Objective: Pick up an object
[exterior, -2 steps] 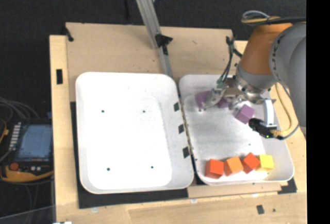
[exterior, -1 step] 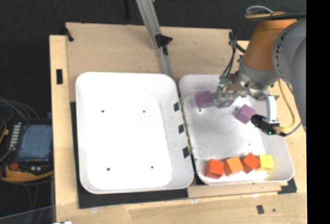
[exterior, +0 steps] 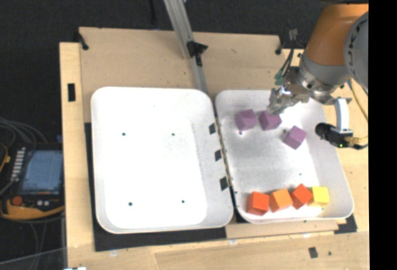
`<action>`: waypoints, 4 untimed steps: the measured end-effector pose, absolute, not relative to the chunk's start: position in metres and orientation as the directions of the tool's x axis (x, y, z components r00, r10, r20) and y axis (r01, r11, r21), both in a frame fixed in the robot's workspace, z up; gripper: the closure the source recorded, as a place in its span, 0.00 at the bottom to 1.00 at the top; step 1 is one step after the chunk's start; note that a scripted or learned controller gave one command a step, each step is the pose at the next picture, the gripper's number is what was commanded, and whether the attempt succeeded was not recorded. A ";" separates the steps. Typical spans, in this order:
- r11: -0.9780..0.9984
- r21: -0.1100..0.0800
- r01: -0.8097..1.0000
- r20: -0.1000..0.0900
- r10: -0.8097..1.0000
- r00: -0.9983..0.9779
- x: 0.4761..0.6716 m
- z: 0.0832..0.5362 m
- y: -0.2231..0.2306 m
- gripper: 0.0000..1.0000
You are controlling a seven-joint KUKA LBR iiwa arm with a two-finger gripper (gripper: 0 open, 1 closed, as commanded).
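Note:
Three purple blocks lie in the right bin [exterior: 329, 169]: one [exterior: 245, 119] toward its left, one [exterior: 270, 120] in the middle, one [exterior: 294, 136] further right and nearer. Along that bin's near edge sits a row of blocks: red-orange [exterior: 258, 202], orange [exterior: 281, 199], red [exterior: 302, 195] and yellow [exterior: 320, 194]. My gripper [exterior: 278, 101] hangs over the far part of the right bin, just above and behind the middle purple block. Nothing shows between its tips.
The left bin [exterior: 152, 157] stands beside the right one, with small dark specks on its floor. A slanted metal rail [exterior: 177, 11] runs from the top down to the gap between the bins. A device with a blue screen [exterior: 37, 179] sits off the bench's left side.

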State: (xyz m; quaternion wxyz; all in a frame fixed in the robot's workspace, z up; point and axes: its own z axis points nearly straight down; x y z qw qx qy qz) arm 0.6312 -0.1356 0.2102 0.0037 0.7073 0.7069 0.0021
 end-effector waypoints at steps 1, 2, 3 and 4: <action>0.003 0.004 1.000 -0.001 1.000 -0.003 0.632 0.232 -0.137 1.00; 0.003 0.003 1.000 0.000 1.000 -0.003 0.635 0.241 -0.083 1.00; 0.008 0.003 1.000 0.001 1.000 -0.008 0.643 0.250 -0.026 1.00; 0.008 0.003 1.000 0.002 1.000 -0.008 0.649 0.251 0.034 1.00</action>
